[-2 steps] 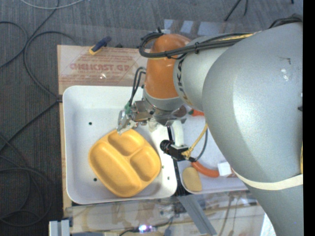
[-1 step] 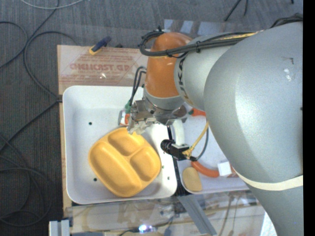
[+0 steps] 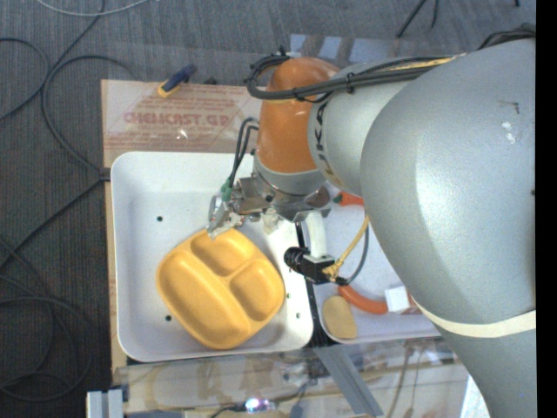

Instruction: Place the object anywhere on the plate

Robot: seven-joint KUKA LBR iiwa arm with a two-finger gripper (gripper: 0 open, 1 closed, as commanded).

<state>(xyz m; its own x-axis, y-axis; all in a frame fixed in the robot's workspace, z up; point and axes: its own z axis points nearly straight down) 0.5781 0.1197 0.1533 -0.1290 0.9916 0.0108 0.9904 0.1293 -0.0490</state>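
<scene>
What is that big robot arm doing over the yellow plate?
The robot arm reaches in from the right, and its gripper hangs at the top edge of the yellow plate in the left bin. It is meant to put something on that plate. An orange object lies in the right bin.

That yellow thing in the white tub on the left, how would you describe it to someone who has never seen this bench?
Find the left white bin. At its near end lies the yellow plate, rounded and divided into three compartments. It is the biggest thing there, set just below the gripper, unlike the smaller tan and orange items across the divide.
</scene>
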